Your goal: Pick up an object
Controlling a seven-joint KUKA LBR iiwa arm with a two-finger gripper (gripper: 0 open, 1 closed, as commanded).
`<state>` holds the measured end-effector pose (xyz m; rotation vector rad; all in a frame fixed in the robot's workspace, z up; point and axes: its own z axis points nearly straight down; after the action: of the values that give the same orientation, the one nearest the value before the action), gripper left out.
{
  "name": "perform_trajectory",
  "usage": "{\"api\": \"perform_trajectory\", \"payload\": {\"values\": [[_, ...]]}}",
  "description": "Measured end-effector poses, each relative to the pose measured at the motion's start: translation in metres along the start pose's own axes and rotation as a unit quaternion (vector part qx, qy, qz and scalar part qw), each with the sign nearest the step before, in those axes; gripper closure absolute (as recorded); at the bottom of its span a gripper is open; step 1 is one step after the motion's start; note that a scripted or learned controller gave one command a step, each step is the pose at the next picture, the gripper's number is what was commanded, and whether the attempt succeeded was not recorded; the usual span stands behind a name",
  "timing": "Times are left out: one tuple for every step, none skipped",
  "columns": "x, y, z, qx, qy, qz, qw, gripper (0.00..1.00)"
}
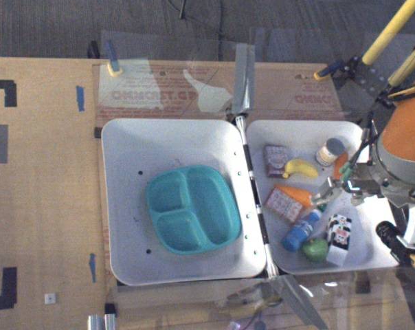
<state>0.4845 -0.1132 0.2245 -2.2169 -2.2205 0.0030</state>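
— What sits on the counter, left to right?

— Two white bins. The left bin (125, 143) holds one teal divided plate (192, 208). The right bin (262, 253) holds several small things: one orange packet (284, 205), one blue bottle (301, 229), one banana (300, 168), one green fruit (316, 249), one cow-print carton (339, 236).

— And your jaws (331, 190)?

— Low over the right bin, beside the packet. My wrist hides them; released or clenched, I cannot tell.

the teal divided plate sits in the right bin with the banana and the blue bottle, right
Not quite. The camera view shows the teal divided plate alone in the left bin. The banana and the blue bottle lie in the right bin, where the gripper is.
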Motion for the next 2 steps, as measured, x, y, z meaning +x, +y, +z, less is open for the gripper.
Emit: {"api": "perform_trajectory", "payload": {"values": [[-0.021,0.05,0.125,-0.006,-0.001,-0.011,0.9999,0.0],[-0.032,0.132,0.136,-0.005,-0.001,0.049,0.9988,0.0]]}}
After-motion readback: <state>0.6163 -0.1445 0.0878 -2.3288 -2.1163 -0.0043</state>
